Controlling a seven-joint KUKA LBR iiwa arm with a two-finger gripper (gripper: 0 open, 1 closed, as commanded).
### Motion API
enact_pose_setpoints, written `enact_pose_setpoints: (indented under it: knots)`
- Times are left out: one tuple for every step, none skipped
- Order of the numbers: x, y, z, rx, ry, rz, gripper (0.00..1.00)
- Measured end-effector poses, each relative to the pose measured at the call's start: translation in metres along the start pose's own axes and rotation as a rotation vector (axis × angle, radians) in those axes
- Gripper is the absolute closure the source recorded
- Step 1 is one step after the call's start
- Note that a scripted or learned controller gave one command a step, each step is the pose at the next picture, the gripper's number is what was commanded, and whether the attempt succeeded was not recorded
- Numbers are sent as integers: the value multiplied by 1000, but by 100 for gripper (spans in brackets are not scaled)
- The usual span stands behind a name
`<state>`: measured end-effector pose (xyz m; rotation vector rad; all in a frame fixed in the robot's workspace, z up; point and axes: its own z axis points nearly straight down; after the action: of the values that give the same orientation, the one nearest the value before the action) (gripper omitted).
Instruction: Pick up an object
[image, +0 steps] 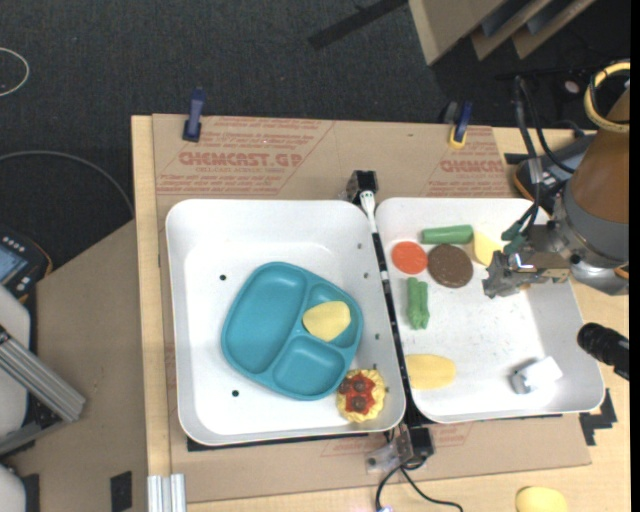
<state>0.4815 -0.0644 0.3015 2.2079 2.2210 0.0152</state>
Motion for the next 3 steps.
enact_pose_setpoints:
  knots:
    - [-55, 82, 66, 9, -4, 8, 100]
    - [13, 28, 75, 20, 4, 1, 100]
    - [79, 29, -5, 5, 2, -2, 100]
